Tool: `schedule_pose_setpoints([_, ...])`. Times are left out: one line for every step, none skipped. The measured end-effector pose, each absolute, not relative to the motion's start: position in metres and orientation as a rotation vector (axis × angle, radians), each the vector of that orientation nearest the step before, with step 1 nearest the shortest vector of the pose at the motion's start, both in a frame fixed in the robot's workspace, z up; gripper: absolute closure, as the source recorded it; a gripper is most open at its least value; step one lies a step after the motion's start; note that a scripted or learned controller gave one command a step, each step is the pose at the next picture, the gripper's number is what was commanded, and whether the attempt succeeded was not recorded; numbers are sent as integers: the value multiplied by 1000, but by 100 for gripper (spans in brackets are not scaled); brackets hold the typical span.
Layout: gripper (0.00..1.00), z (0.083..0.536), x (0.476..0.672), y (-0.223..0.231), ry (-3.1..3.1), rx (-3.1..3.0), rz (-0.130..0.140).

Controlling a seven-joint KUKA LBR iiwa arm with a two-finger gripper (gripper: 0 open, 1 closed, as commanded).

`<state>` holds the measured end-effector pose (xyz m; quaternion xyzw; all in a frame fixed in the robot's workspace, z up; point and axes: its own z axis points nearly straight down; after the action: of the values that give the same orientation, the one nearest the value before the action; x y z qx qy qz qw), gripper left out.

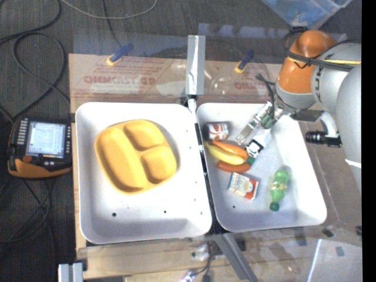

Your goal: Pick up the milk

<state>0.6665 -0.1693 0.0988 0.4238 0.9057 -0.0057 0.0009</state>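
Observation:
The milk (242, 185) is a small red and white carton lying flat in the front middle of the right bin (305, 210). My gripper (252, 141) hangs over the middle of that bin, behind the carton and apart from it, just right of a yellow and orange toy hot dog (226, 151). Its two fingers stand apart, pointing down and left, with nothing between them. The orange band of the arm (299, 69) is at the back right.
Also in the right bin are a red and white can (218, 131), a red sausage (233, 167) right behind the milk, and a green bottle (279, 187) to its right. The left bin (94, 216) holds a yellow divided plate (137, 154).

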Motion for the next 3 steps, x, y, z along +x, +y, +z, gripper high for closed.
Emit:
schedule_pose_setpoints([0,92,664,-167,2870,1278,-20])
schedule_pose_setpoints([0,92,664,-167,2870,1277,-19])
schedule_pose_setpoints([0,92,663,-170,2913,1178,-23])
